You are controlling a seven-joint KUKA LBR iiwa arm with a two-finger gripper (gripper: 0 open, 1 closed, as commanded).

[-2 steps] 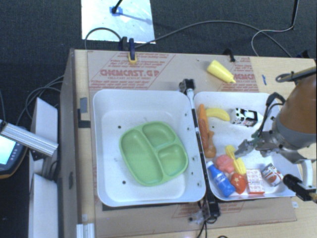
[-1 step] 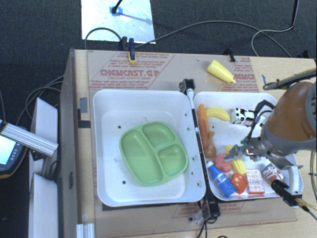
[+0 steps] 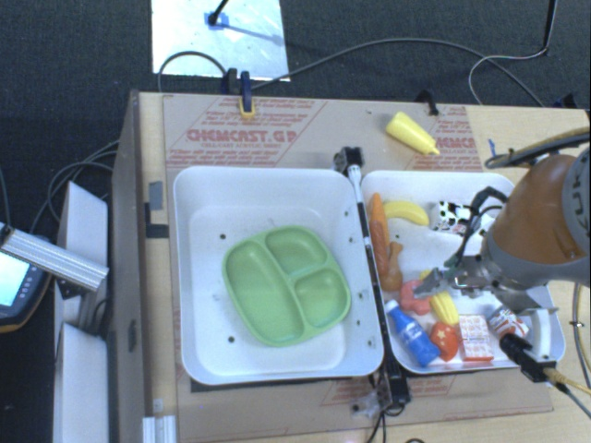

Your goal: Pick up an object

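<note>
A brown desk on dark carpet bears two white bins side by side. The right bin holds a crowd of small toys: a yellow corn-like piece lies just under the pincer, with a red piece and a blue bottle beside it, and a carrot and banana farther off. The pincer is down among them, at the approach step; whether its tips are wide or narrow I cannot tell. Next, it likely must settle around one piece without nudging its neighbours. The left bin carries a green divided plate.
</note>
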